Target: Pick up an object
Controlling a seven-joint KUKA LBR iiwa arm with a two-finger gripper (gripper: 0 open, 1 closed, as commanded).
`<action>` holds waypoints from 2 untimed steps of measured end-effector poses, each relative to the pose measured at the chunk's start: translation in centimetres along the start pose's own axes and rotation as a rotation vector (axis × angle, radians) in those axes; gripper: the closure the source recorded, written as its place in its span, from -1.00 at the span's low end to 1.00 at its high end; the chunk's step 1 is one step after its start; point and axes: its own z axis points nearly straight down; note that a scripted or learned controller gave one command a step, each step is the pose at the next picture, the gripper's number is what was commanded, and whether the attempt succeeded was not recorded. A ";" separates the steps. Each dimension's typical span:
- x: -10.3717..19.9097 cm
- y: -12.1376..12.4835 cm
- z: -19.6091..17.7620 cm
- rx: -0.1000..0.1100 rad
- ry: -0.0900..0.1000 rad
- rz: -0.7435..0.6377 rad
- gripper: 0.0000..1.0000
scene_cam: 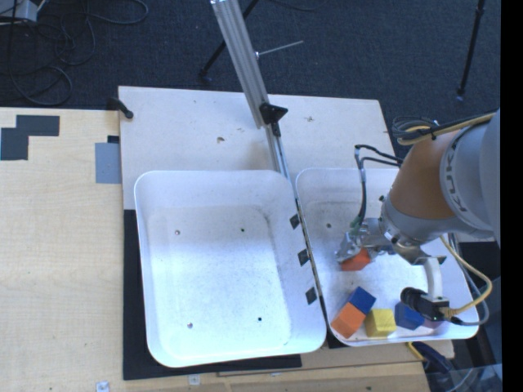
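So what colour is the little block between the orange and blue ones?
Yellow: the small yellow cube, seen in the camera view.

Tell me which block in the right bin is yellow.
The yellow block, at the right bin's near edge, sits between an orange block and a blue block.

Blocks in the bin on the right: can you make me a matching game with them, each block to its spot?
Things:
1. yellow block
2. orange block
3. red-orange block
4. blue block by the cable

Places:
A. up beside the end effector
B. between an orange block and a blue one
C. nearest the bin's left corner at the front
D. furthest right in the front row

Pairs: 1-B, 2-C, 3-A, 4-D
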 end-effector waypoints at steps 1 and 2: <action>0.7 1.6 -9.8 -0.010 -0.001 -0.004 1.00; 7.6 3.5 -11.7 -0.004 0.001 -0.010 1.00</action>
